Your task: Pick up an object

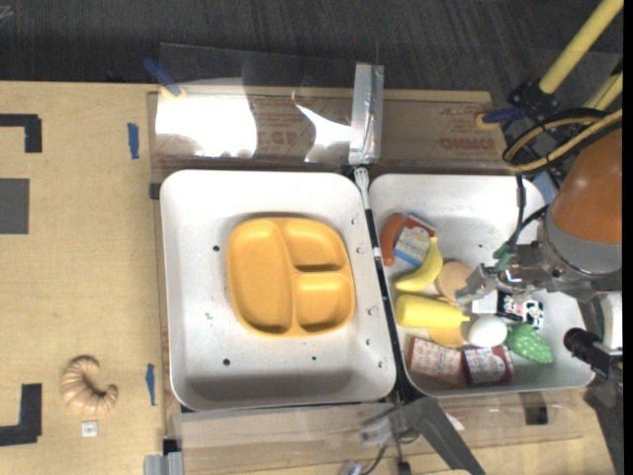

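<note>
Dark carpet runs across the top of my feed, and below it sits a tan bench (79, 265) with black tape marks along its far left side. From here I see the claw (490, 277) low over the right bin (465, 191), with the grey arm (593, 216) and its orange band coming in behind it on the right. I cannot tell how far the claw is spread or whether it has hold of anything; the angle and the clutter under it hide that. Just left of the claw lies a tan round piece (453, 279), and beyond that a banana (423, 268) leaning against a small box with a red end (407, 236). Below and left of the claw is a yellow block (431, 315), and right beneath it a white egg (486, 332). A green piece (529, 344) sits below and to its right, next to a black-and-white patch (524, 310). Two red-and-white packets (460, 362) lie along the near wall, further below. Well to the left of the claw, the left bin (188, 265) holds a yellow divided plate (290, 273). Far out left, on the bare bench, rests a curled tan pastry (88, 385).
</note>
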Motion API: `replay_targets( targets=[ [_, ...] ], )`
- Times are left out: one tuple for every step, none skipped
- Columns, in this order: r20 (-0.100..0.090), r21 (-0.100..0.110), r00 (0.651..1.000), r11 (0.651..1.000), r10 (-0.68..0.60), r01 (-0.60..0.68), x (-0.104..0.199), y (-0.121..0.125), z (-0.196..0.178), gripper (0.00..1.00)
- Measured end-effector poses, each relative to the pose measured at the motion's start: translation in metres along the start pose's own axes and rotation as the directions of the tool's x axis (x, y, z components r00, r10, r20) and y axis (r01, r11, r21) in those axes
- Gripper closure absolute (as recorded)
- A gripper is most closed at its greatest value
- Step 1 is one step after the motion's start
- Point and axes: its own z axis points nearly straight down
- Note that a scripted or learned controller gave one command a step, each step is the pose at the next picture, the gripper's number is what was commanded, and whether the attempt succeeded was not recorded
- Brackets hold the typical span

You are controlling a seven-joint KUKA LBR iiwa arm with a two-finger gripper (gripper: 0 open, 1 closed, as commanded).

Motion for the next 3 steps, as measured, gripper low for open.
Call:
replay_targets(
  targets=[
    [0.001, -0.001, 0.974, 0.974, -0.227, 0.227, 0.009, 0.097, 0.068, 0.00],
    [0.007, -0.012, 0.951, 0.951, -0.309, 0.309, 0.018, 0.078, 0.098, 0.00],
    [0.008, -0.015, 0.952, 0.952, -0.307, 0.307, 0.017, 0.079, 0.089, 1.00]
  ],
)
